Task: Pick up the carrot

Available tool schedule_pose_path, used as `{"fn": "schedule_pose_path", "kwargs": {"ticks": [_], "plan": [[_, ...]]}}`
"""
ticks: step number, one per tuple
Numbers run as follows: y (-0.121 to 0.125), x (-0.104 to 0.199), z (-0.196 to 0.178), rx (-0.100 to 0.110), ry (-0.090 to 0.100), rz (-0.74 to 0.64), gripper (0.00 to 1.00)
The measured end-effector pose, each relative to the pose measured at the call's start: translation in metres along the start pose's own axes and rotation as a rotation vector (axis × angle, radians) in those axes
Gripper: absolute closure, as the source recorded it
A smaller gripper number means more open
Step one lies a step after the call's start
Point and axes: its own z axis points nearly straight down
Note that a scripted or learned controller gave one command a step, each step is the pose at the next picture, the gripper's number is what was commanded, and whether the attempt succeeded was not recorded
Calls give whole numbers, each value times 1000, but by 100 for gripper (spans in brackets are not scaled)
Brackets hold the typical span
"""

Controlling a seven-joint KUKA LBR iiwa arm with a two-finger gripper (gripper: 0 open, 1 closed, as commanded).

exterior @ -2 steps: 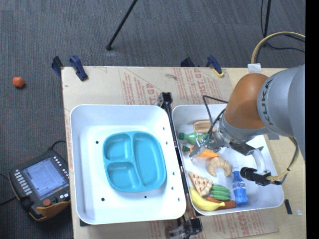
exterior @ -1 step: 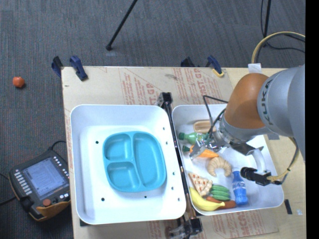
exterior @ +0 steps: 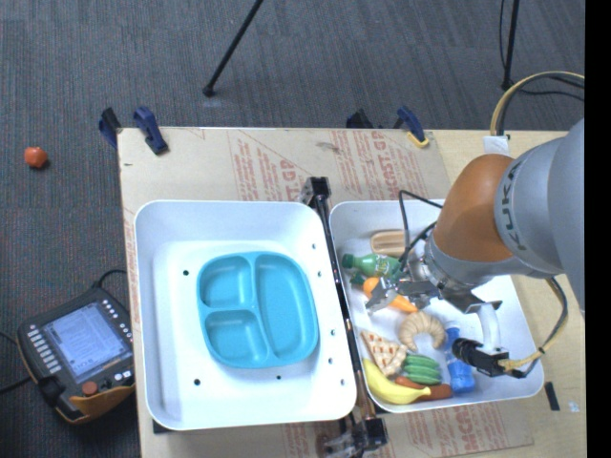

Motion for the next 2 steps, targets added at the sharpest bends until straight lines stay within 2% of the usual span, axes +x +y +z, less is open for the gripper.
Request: {"fn": "schedule_pose_path", "kwargs": {"ticks": [1, 2], "plan": [[15, 6, 0, -2, -1, 195, 0], [14, 6, -10, 1, 1, 198, 100]]}}
